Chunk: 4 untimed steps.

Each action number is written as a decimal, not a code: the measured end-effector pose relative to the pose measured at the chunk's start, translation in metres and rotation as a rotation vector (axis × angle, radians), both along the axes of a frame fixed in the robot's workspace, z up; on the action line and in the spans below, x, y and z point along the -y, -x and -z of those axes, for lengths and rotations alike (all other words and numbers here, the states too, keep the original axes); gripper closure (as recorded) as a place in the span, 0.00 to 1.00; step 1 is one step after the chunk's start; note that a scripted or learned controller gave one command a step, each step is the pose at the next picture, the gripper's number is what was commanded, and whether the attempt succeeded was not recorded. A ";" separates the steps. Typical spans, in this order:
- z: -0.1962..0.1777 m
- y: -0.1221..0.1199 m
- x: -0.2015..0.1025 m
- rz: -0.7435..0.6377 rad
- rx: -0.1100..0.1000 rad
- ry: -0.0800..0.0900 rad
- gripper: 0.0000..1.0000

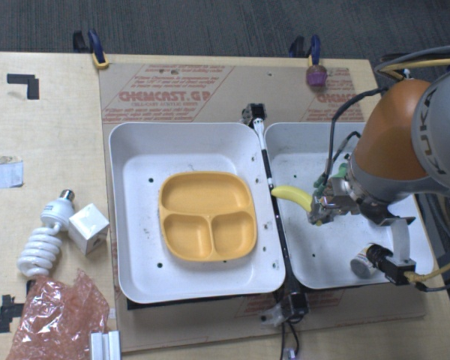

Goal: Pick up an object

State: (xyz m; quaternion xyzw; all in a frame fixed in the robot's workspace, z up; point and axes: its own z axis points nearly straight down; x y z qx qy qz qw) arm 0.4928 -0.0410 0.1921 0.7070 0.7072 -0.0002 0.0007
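**Camera view: arm low in right bin, gripper next to banana, grasp not confirmed**

Camera view, one slanted look down on both bins. I see the left bin [127, 201] holding a yellow divided tray [208, 216], three compartments, sitting flat near the middle. Right bin [300, 142] has the action: a small yellow banana [291, 195] lies near its left wall, long axis running left to right, slightly curved. My arm [405, 137] comes in from the right, orange band bulking over the bin. The gripper [320, 207] sits low, just beside the banana's right end, maybe touching it; too cluttered with cables and brackets to say. Whether it's wide or closed I cannot tell, and I don't see the banana between anything, so no hold claimed.

Outside the bins, on the bench to the left: a spiral light bulb [45, 238], a white cube [88, 228], crinkled pink plastic wrap [56, 317]. A purple object [316, 75] sits on the board behind the right bin. None of it matters for this pick.

Step in hand, my call: end of approach or the grasp attempt itself on the banana. Banana is still resting on the bin floor, so the task is not done. Next move needs a close centred on the fruit rather than at its tip, then a straight lift. Risk: a tip-only pinch on a curved, smooth thing slips out, or nudges it against the bin wall.
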 end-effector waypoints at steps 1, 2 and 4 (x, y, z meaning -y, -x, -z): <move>0.000 0.000 0.000 0.000 0.000 0.000 0.00; 0.000 0.000 0.000 0.000 0.000 0.000 0.00; 0.066 0.001 0.059 0.001 0.000 -0.001 0.00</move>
